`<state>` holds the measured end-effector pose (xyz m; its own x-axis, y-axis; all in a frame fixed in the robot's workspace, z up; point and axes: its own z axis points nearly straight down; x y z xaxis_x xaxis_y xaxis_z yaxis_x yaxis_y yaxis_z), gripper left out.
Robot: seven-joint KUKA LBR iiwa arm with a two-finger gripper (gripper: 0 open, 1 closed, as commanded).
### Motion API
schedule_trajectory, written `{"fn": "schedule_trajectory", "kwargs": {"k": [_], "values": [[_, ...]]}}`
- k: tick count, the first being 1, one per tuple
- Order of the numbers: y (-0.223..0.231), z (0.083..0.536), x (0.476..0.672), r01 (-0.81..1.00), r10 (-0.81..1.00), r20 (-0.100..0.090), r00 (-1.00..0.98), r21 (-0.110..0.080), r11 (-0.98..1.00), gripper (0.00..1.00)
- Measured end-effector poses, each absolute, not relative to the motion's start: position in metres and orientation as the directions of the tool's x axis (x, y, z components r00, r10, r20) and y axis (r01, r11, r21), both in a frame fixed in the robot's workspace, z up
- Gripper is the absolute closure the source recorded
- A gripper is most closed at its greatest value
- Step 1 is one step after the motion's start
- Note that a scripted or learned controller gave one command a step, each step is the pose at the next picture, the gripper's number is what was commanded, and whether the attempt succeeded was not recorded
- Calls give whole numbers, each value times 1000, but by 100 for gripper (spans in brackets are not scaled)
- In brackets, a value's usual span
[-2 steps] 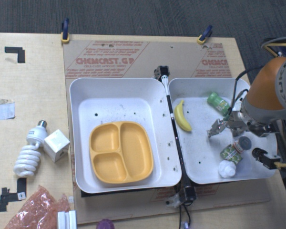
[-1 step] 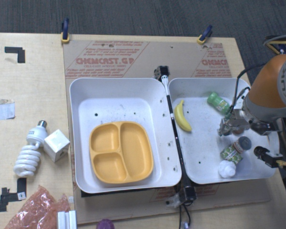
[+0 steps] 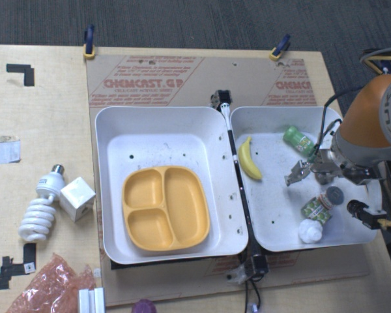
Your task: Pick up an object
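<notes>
The right bin (image 3: 274,204) holds a yellow banana (image 3: 249,158) near its left wall, a green bottle (image 3: 298,140) at the back, a small bottle with a green label and dark cap (image 3: 320,205), and a white ball (image 3: 309,231) at the front right. My gripper (image 3: 297,173) reaches in from the right and hovers low over the bin floor, between the banana and the labelled bottle. Nothing is visibly held in it. The left bin (image 3: 117,126) carries a yellow divided plate (image 3: 166,207).
On the bench left of the bins lie a spiral light bulb (image 3: 39,208), a white cube (image 3: 77,197) and a red mesh bag (image 3: 49,285). The arm's orange band (image 3: 371,113) hangs over the right bin's right edge.
</notes>
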<state>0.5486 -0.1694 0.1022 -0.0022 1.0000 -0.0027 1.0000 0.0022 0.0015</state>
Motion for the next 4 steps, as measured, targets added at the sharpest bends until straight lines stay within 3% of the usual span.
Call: {"fn": "schedule_trajectory", "kwargs": {"k": [1,2,3,4], "values": [[-117,92,486,1000,1000,0,1,0,-1,0],[-118,102,487,1000,1000,0,3,2,-3,100],[-102,104,533,1000,1000,-1,-1,1,1,100],[-169,122,551,1000,1000,-1,-1,1,1,100]]}}
